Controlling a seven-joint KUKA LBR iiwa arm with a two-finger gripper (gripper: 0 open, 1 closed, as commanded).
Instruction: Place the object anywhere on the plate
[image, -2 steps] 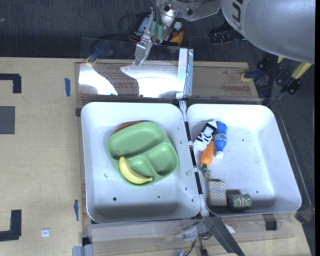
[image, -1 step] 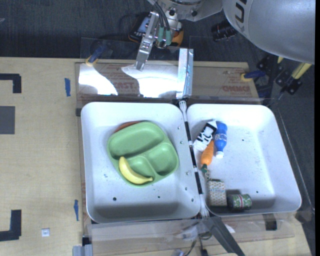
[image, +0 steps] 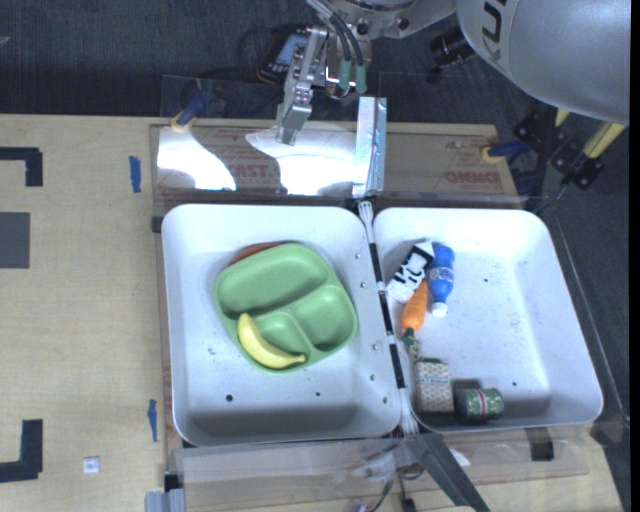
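A green divided plate (image: 292, 282) lies in the left white bin (image: 200, 400). A yellow banana (image: 262, 345) rests on the plate's front left part, curving along its rim. My gripper (image: 298, 105) hangs high beyond the far edge of the bins, well away from the plate and the banana. Nothing shows in it.
The right bin (image: 540, 330) holds a blue bottle (image: 440, 272), an orange item (image: 415, 310), a black-and-white item (image: 408, 268), a patterned box (image: 432, 385) and a dark green can (image: 480, 402), all near its left wall. A red-brown edge (image: 252, 250) peeks from under the plate.
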